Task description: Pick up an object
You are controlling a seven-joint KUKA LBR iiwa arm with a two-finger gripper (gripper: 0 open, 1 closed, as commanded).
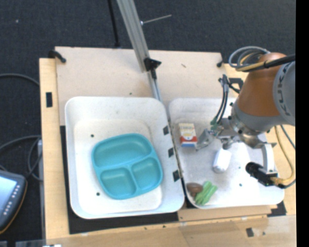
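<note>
The gripper [216, 134] hangs over the right bin [257, 192], right of centre in the frame, under the arm's [260, 94] smooth orange band and grey wrist. Its metal fingers are tangled with the wrist hardware from this slant, so how far they are parted I cannot tell, and nothing shows clearly between them.

Just left of it, a small boxy carton [187, 135], white with red print, stands near the bin's left wall. Just below it lies a white rounded cylinder [221, 160], tilted, apart from the carton. Lower left in that bin, a brown rounded lump [194, 188] touches a bumpy green piece [207, 193] beside the front rim.

The left bin [82, 112], shallow and round-cornered, holds a glossy teal tray [126, 164] with three compartments. Both bins sit on a pale wooden bench [103, 71]. A ribbed metal rail [134, 27] slants in from the top.
</note>
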